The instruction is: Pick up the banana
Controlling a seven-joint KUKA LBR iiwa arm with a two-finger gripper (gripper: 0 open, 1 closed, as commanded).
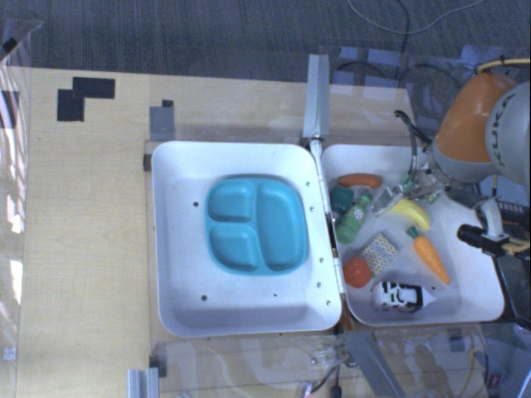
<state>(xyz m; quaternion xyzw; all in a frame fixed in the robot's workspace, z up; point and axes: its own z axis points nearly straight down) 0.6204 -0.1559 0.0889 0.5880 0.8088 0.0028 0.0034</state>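
The hand, grip state I cannot tell, hangs just over the banana in the right bin.

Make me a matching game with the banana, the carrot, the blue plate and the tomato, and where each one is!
Things:
1. banana
2. carrot
3. blue plate
4. tomato

Places:
A. in the left bin, in the middle
B. in the right bin, right by the gripper
C. in the right bin, near its left wall, beside the checkered sponge
D. in the right bin, just below the banana

Pairs: 1-B, 2-D, 3-A, 4-C
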